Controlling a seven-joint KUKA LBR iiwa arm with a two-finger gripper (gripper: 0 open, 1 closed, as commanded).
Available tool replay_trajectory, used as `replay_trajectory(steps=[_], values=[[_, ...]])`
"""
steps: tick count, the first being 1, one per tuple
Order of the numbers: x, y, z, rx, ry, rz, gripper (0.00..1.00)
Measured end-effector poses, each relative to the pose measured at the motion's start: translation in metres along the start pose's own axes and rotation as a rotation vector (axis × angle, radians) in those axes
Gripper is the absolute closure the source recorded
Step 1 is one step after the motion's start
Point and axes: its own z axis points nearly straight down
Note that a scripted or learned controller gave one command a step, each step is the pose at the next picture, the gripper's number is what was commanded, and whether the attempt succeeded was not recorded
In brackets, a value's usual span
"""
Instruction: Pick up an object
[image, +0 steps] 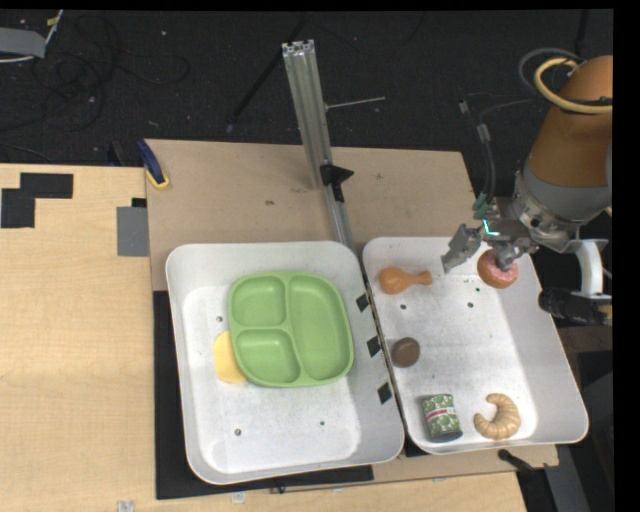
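Currently the gripper (487, 250) sits over the right bin (540, 330) near its far edge, approx. 1 o'clock from bin centre, w/ a pink-frosted donut (498, 269) directly beneath and partly hidden by the fingers. Jaw state: cannot tell from this angle whether the jaws stand wide, narrow, or clamp the donut; contact looks likely but is unconfirmed. Other candidates in the same bin: orange drumstick-shaped toy (403, 280) at approx. 10 o'clock, brown round piece (404, 351) at 9 o'clock, green can (440, 416) at 7 o'clock, croissant (499, 415) at 5 o'clock. Left bin (200, 290) holds a green divided plate (291, 329) w/ a yellow item (227, 360) tucked at its 8 o'clock edge. Procedure, judged for the step in hand: treat the donut as target. Centre the fingers across its dia., not off to one rim, since a round, low item tends to squirt out sideways. Lower until fingertips straddle the widest section, close fully, then lift straight up w/o lateral drift; the bin wall lies close at 12 o'clock. Verify the donut rises w/ the fingers before any transfer.
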Motion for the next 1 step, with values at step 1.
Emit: replay_trajectory(steps=[1], values=[[0.0000,0.0005,-0.0010,-0.002,0.000,0.000,0.00]])
